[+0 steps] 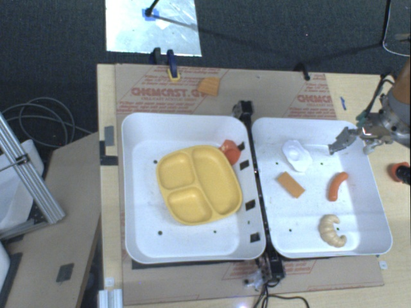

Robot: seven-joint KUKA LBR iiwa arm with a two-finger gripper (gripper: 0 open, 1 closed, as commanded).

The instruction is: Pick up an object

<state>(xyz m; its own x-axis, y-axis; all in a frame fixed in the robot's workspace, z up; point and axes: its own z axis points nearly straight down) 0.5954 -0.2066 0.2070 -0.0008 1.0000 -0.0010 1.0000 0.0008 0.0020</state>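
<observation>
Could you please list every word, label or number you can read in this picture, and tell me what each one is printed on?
"CHEMCAST": red print on the brown board under the bins, upper left; the letters after it are too blurred to read.
Red print at the board's upper right: cut off and blurred, not readable.
Red print along the board's lower edge: too small to read.

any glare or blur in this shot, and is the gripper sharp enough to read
Camera view: strong glare on the shiny sheet at top left; both bins evenly lit with soft shadows, the yellow tray and croissant fairly sharp; the gripper at right looks soft and blurred, so its state is unreadable.
</observation>
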